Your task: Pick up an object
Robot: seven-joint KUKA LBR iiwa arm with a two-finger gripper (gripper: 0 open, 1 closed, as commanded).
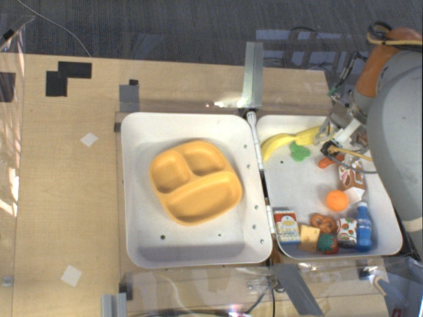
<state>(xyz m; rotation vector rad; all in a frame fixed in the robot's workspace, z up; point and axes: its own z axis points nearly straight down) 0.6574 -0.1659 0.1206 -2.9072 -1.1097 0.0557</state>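
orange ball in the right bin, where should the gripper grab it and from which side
Probably straight from above, fingers closing across the widest part of the orange ball. It is round, so any axis works, and the bin floor to its left is bare. The small carton sits close on its upper right, so avoid that side.

On the light wooden tabletop [66, 197] two shallow white bins sit side by side, touching along their inner edges. The left white bin [139, 243] holds an orange three-compartment plastic plate [195, 181] near its middle. In the right white bin [294, 183], a yellow banana [285, 141] lies at the far left corner, with a small green toy [300, 152] just in front of it. An orange ball [338, 201] rests toward the right wall. Along the near wall, from left to right, stand a small printed carton [286, 226], a tan block [309, 235], and a blue plastic bottle [363, 227]. The end effector [337, 137] hangs over the bin's far right corner.
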